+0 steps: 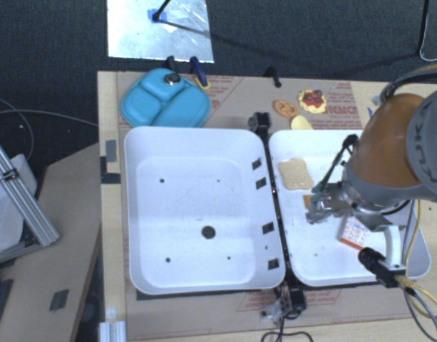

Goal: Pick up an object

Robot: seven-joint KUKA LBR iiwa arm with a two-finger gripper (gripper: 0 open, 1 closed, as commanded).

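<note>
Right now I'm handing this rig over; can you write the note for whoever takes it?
Pincer: low in the right bin, near its left wall; grip state not readable.
Things: tan bread-like piece lies in the right bin's upper left; red-and-white packet lies partly under the arm. Left bin sits alongside.
Done: nothing visibly lifted.
Left: grasp one item and raise it.
</note>
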